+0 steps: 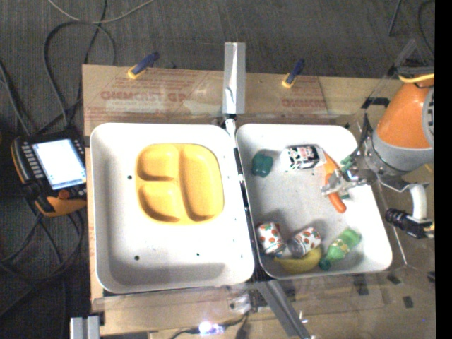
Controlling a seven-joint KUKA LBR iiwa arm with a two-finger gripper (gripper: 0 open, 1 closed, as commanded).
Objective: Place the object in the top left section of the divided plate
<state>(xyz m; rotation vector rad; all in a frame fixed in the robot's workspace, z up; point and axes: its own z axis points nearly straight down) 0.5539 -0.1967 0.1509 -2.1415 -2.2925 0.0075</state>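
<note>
Carrot (335, 183), the small orange toy one with a green tuft, looks like the thing being gone after: it lies tilted along the right wall of the right bin (296, 196), and the pincer (344, 178) is down right at it, though from where the camera sits I cannot tell whether it is released or clenched, nor whether the carrot is actually gripped. My guess is that it is a light, hard plastic piece, smooth and a bit slippery, tapering toward the tip, so a pinch near the point would likely squirt it out; the thicker middle or shoulder, squeezed across its width, seems the safer hold. Being so close to the bin wall leaves little room on that side. It should not be fragile. Other toys share that bin: a green pepper (262, 164) and a black-and-white carton (302, 157) near the top, two spotted cans (286, 239), a banana (298, 261) and a green bottle (339, 248) along the bottom edge. The yellow divided plate (181, 183) sits in the left bin (120, 246) on the desk, well apart from the carrot, and its top left section (157, 163) is where the piece must end up.
</note>
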